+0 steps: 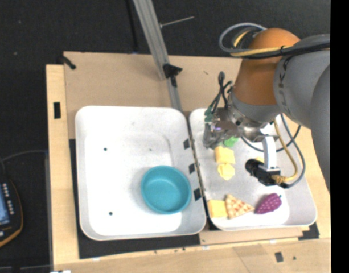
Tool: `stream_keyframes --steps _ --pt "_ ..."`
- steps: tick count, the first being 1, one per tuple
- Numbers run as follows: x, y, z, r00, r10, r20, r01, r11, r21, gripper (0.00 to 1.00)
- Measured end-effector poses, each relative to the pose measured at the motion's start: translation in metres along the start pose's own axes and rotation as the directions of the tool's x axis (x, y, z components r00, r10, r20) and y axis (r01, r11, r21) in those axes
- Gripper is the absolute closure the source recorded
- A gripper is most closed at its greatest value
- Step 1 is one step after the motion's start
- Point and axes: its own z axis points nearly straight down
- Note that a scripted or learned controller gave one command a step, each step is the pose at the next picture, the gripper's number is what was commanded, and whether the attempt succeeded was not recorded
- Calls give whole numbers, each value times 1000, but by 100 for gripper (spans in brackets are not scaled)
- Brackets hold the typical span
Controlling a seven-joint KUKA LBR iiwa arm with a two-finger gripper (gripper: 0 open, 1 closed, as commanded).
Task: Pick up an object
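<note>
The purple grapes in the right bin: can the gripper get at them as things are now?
Probably yes. The grapes lie apart from the pizza slice, with nothing on top. The gripper is at the bin's far end, and a black part on the arm hangs near them.

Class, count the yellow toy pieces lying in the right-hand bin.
3, all in the right bin: one yellow piece just below the end effector, a second just beneath it, and a yellow block beside the pizza slice. The arm may hide others.
</note>
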Motion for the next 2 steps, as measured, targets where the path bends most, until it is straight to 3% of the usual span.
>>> stream_keyframes --steps 2 --pt "84 48 11 1000 5 2 -5 1000 2 100"
